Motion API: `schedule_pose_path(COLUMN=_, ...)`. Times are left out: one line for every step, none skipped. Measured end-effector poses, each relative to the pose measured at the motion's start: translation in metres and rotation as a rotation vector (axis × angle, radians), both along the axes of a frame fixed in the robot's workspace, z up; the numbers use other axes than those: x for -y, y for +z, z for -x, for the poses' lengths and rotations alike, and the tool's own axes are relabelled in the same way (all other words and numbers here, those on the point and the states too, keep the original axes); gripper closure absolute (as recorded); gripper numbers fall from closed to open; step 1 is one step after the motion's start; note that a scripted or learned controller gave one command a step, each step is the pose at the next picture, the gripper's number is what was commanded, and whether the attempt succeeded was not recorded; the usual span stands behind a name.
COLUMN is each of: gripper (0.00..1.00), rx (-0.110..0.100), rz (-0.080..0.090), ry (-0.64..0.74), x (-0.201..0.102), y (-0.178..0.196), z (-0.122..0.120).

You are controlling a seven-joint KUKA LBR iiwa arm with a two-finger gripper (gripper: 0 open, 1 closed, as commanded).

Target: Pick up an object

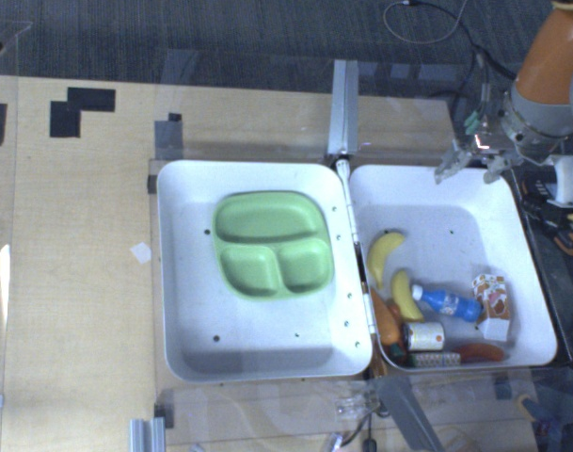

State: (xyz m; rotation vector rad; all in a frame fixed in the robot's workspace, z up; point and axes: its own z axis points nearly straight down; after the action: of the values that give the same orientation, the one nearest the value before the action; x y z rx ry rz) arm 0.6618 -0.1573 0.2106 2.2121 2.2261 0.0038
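**Everything worth taking lies down-frame of me, in the near half of the right bin**

My fingers (pixel 475 165) hang over the far rim of the right bin (pixel 455 217), spread apart with nothing between them; both tips show as pale prongs, one to each side of a gap, above bare white floor. I hold nothing.

The objects are all well apart from me, clustered against the bin's near wall and its left side. Nearest is the yellow banana (pixel 384 254), down and to the left of my tips, its long axis running roughly from far to near with a slight curve. So I judge the coming move to be a travel toward the camera's bottom edge and somewhat left, and my opening should be set across the banana's length, not along it.

Further on, a second yellow piece (pixel 405 295) lies beside a blue bottle (pixel 450 303), whose long axis runs left to right. An orange piece (pixel 387 325) sits against the left wall. Along the near wall lie a small can (pixel 425 336) and a reddish long item (pixel 480 352); a small carton (pixel 493 304) stands at the right.

The count, as I make it: two bins, seven objects in the right one, though the pile at the near wall is crowded and I may miss one. The left bin (pixel 187 271) holds one green sectioned tray (pixel 271 243). One arm, mine, so no question of which is nearer.
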Motion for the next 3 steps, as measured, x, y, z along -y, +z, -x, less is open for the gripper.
schedule_pose_path(gripper=0.00, rx=-0.001, rz=0.000, ry=-0.008, x=0.034, y=-0.101, z=0.078)
schedule_pose_path(gripper=0.00, rx=0.008, rz=0.001, ry=-0.069, x=0.041, y=-0.121, z=0.116)
schedule_pose_path(gripper=0.00, rx=0.011, rz=0.004, ry=-0.002, x=0.040, y=-0.120, z=0.170)
